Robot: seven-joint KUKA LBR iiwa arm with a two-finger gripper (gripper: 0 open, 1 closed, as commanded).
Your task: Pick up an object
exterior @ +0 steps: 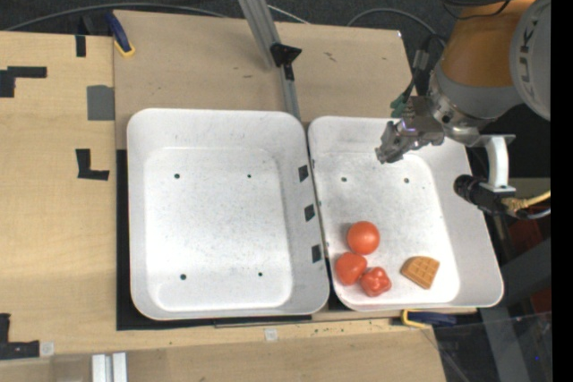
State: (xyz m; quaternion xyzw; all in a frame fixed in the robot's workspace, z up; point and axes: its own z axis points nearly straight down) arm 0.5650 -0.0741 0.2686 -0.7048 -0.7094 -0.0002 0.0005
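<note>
In the right bin [466, 219], near its front, lie a round red tomato [363, 237], a second red tomato [349, 267], a small red pepper-like piece [376, 282] and an orange waffle-like cracker [420, 271]. My gripper [392, 148] hangs over the back part of the right bin, well behind these objects, pointing down and left. I see nothing between its fingers.
The left bin [143, 192] adjoins the right bin at the middle. A slanted metal pole [255, 4] rises behind the bins. The wooden bench [54, 148] extends to the left with black tape marks. Cables hang beside the arm at the right.
</note>
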